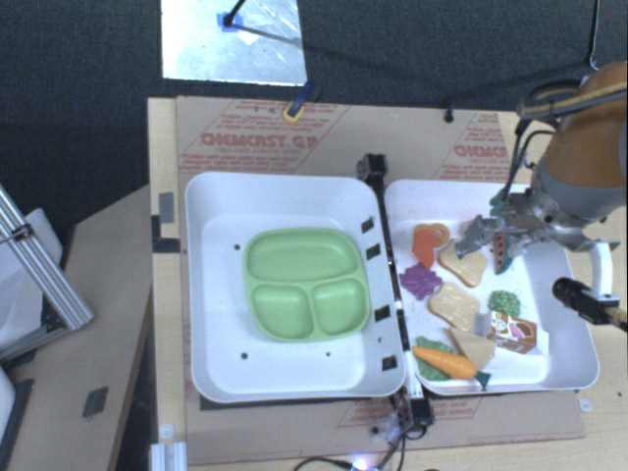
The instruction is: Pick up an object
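Note:
My gripper (489, 244) hangs over the right bin (569, 366), low above a toast slice (463, 266) at the bin's upper middle. It looks open, with nothing between its fingers. Around it lie toy foods: an orange-red piece (428, 241), purple grapes (420, 282), a second toast slice (453, 306), broccoli (504, 302), a small printed box (514, 335), a cheese wedge (475, 347) and a carrot (444, 362).
The left bin (211, 361) holds a green divided plate (304, 283). A black divider strip (386, 263) runs between the bins. The grey and orange arm (587, 145) covers the right bin's upper right corner. A black part (579, 300) juts over the bin's right rim.

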You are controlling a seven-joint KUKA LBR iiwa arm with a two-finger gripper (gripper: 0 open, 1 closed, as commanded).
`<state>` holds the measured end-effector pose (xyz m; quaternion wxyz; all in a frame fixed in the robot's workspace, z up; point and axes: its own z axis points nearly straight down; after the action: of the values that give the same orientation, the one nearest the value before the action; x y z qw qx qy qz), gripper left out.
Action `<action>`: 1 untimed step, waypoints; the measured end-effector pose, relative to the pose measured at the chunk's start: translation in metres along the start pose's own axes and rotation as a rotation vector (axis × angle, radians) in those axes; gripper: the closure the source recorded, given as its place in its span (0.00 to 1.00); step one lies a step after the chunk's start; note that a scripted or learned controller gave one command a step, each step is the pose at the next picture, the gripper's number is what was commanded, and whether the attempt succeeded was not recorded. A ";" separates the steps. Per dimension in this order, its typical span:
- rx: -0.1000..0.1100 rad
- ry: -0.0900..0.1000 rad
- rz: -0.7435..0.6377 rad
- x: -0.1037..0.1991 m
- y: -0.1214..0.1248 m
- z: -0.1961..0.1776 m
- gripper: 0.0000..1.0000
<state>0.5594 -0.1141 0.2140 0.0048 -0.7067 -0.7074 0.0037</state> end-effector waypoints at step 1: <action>-0.013 -0.002 -0.003 0.000 0.003 -0.007 0.00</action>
<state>0.5621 -0.1139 0.2209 -0.0005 -0.7058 -0.7084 -0.0004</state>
